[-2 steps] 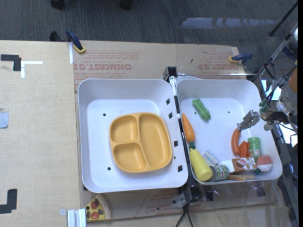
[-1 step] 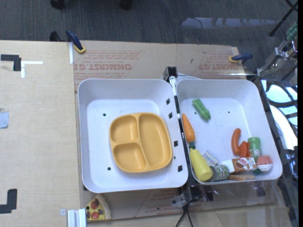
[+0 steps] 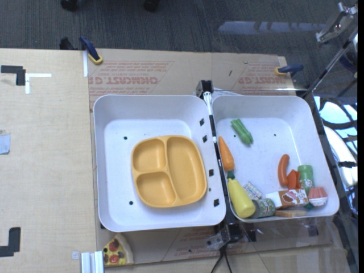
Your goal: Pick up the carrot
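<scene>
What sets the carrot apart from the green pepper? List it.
The carrot is orange with a green stub; the pepper is all green. The carrot lies against the right bin's left wall; the pepper lies further in, nearer the back. Both are long and lie flat.

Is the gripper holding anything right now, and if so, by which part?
Nothing is held. The small orange carrot with a green top lies untouched against the left wall of the right white bin.

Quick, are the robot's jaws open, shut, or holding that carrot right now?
Gripper: cannot be told. The carrot lies loose in the right bin, beside its left wall.
</scene>
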Controlling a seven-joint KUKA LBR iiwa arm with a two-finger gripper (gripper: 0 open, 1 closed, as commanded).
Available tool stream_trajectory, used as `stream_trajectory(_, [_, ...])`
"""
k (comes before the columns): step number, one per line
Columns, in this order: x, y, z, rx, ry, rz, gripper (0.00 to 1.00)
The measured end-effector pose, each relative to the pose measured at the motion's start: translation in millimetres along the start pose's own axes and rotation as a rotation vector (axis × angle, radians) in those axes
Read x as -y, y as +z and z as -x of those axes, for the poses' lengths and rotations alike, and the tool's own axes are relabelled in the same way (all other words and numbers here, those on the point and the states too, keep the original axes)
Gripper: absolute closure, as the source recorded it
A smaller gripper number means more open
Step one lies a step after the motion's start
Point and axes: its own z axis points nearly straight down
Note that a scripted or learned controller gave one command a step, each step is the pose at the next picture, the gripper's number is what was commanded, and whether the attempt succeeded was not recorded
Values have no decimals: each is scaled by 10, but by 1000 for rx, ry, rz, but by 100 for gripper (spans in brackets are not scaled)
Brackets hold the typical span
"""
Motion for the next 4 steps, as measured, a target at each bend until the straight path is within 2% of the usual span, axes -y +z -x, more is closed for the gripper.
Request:
stream_trajectory(1, [-712,12,446,0,170,-1,0])
stream_trajectory(2, [-731,9,755,-1,545,0,0])
stream_trajectory(3, [-738,9,838,-2,696,-1,0])
stream_trajectory(4, [-556,17,847,0,1085,-7,0])
